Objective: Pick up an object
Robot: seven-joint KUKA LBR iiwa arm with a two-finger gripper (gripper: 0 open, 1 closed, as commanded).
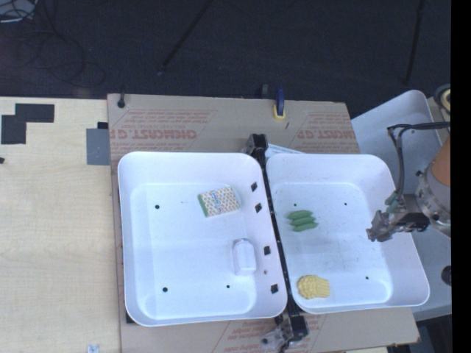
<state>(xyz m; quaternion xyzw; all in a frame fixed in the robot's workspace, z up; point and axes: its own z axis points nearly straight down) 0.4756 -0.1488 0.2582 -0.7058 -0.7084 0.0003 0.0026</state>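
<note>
The right bin (368, 169) holds a green pea pod (302, 220) near its middle left and a yellow corn-like piece (313, 287) near its front left corner. In the left bin (147, 175) lie a small patterned packet (219, 201) and a pale translucent cup (244, 256) on its side. My gripper (380, 229) hangs over the right side of the right bin, roughly a hand's width right of the pea pod, with nothing visibly between its fingers.
The two bins sit side by side on a cardboard sheet (221, 127), joined by black clips along their shared edge (263, 219). A light wooden bench top (51, 234) extends to the left. The arm's grey wrist (434, 212) enters from the right.
</note>
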